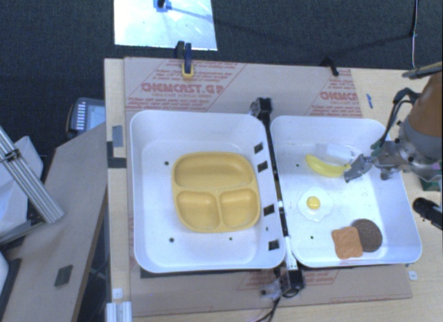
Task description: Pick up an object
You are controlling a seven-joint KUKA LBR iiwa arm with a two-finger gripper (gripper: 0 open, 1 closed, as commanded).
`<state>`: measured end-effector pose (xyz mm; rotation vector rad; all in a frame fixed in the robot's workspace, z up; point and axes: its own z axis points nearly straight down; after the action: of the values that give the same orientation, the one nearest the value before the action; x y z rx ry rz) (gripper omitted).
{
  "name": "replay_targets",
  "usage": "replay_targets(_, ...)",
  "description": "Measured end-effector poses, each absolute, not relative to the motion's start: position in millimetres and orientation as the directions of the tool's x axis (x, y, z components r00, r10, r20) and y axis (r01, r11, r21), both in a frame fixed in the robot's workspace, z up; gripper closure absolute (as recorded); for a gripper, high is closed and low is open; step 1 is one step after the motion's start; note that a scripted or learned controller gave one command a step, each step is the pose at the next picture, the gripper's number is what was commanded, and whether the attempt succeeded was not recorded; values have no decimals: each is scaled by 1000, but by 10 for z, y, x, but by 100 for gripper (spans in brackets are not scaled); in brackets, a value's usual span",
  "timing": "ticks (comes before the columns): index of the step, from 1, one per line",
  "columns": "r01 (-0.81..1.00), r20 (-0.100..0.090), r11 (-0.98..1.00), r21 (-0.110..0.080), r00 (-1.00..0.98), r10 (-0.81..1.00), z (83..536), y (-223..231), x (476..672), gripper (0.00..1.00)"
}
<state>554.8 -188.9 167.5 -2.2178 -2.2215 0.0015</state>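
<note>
**Gripper beside the banana in the right bin**

The gripper (361,167) hangs just right of the banana (325,167); I cannot tell the state of its fingers. Below the banana lie a fried egg (314,203), a toast (346,242) and a brown patty (368,234), with bare floor between them and the right bin (401,210) wall.
</note>
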Motion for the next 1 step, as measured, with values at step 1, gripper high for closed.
replay_targets(1,1000,1,1,-3,-1,1000,1055,-1928,5535,0)
